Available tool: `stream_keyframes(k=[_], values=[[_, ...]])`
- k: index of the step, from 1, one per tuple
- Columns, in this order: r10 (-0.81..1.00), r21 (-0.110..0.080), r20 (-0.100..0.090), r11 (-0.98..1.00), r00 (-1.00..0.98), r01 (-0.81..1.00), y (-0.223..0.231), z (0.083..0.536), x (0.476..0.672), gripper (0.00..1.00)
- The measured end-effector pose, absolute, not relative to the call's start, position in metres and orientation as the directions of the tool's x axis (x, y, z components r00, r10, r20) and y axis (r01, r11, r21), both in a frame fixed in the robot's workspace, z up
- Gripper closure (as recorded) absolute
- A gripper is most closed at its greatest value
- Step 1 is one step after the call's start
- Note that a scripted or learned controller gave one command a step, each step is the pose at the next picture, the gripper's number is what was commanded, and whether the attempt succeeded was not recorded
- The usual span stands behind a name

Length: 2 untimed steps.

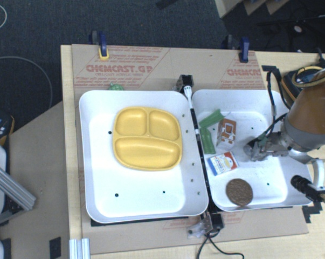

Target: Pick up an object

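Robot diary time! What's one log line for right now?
tool: low in right bin | nearest: blue-white packet | brown disc: untouched | yellow tray: left bin

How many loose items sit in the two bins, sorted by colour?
Yellow: 1, the divided plate in the left bin.
Green: 1, the flat green piece in the right bin.
Brown: 1, the round disc.
Mixed print: 2, the orange-and-white packet and the blue-and-white packet.
Total: 5
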<state>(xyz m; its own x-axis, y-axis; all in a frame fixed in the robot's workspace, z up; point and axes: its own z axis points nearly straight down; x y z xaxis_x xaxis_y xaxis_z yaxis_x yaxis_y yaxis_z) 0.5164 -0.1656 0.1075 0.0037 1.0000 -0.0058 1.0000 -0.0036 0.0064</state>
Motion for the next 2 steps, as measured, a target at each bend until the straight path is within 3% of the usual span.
stream_keyframes(k=[1,2], values=[[1.000,-0.004,0.003,0.002,-0.002,1.000,-0.111,0.084,0.477,1.00],[1.000,0.002,-0.003,-0.003,0.003,1.000,-0.156,0.085,0.479,1.00]])
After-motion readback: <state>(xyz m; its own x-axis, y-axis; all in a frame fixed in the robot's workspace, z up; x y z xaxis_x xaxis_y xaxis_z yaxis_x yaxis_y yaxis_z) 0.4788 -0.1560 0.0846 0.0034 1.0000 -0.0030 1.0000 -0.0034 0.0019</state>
